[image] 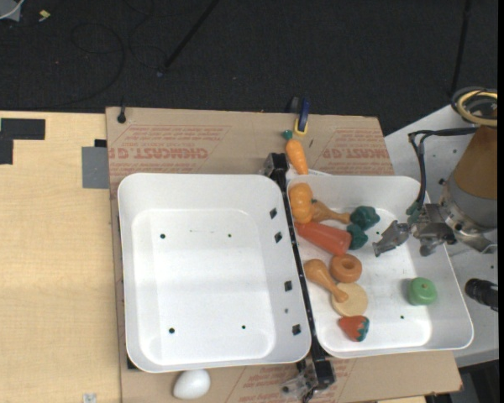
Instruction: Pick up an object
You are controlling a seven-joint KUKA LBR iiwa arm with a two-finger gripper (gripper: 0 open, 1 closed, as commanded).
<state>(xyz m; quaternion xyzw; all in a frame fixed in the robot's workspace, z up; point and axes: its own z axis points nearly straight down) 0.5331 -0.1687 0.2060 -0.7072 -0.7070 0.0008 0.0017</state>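
Two white bins are set side by side on cardboard on the surface (50, 250). The left bin (203, 271) is seen with a bare floor. The right bin (437, 330) holds the toys.

Arm (479, 183) enters from the right; claw (392, 237) is held low over the right bin's middle, just right of a dark green piece (365, 218). Nothing is seen between its fingers. Whether they are apart or together cannot be told.

Toys are clustered along the right bin's left side: an orange gourd (301, 201) at top, a red-orange carrot (323, 237) below it, an orange ring (346, 268) beside a tan mallet (319, 275), a tan disc (350, 300), and a red piece (354, 327) near the front wall. A green knob (421, 290) lies apart, toward the right wall.

A small orange carrot (296, 155) rests on the cardboard behind the bins. A white egg (191, 384) lies in front of the left bin.
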